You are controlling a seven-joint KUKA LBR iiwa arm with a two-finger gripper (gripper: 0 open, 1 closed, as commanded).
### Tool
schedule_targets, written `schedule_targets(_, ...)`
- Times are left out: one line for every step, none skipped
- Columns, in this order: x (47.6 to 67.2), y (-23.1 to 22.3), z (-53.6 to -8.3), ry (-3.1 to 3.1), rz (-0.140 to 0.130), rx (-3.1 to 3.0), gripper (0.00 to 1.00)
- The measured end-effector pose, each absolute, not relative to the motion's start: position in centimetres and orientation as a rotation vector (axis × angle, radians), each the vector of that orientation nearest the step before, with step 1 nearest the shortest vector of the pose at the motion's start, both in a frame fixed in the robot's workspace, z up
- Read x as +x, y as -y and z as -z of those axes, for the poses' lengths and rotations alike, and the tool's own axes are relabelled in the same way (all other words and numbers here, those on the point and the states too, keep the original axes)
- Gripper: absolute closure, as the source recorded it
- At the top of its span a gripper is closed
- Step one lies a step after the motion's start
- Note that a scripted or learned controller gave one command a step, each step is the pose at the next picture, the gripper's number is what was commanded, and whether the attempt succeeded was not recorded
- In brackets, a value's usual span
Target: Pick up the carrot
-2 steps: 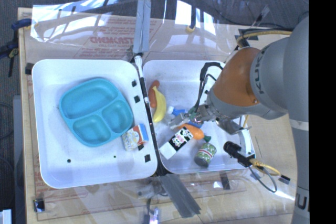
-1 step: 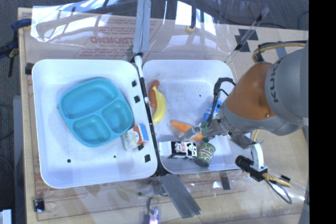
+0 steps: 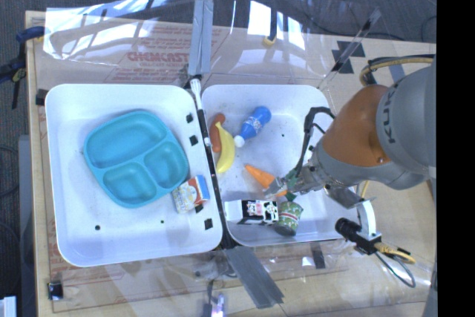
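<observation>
Bulky grey-and-orange arm [image 3: 378,137] overhead, hand [image 3: 286,188] beside tapered orange carrot [image 3: 260,175], grip impossible to tell, smooth white bin [image 3: 312,96]

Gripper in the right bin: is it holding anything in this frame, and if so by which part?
Cannot be told. The gripper sits low beside the carrot, at its right end, but the carrot is not seen between the fingers.

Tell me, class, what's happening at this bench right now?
A robot arm reaches from the right into the right bin, its gripper low beside the carrot. The carrot lies on the bin floor, not visibly gripped. Close by are a banana, a blue bottle and a small carton. The left bin holds a blue tray.
</observation>
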State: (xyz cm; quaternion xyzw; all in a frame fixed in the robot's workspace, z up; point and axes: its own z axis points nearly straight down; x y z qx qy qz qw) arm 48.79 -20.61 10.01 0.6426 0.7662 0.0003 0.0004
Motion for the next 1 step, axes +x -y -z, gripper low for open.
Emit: schedule_targets(47.79,17.47,-18.97,-2.237,0.004,2.210,1.00)
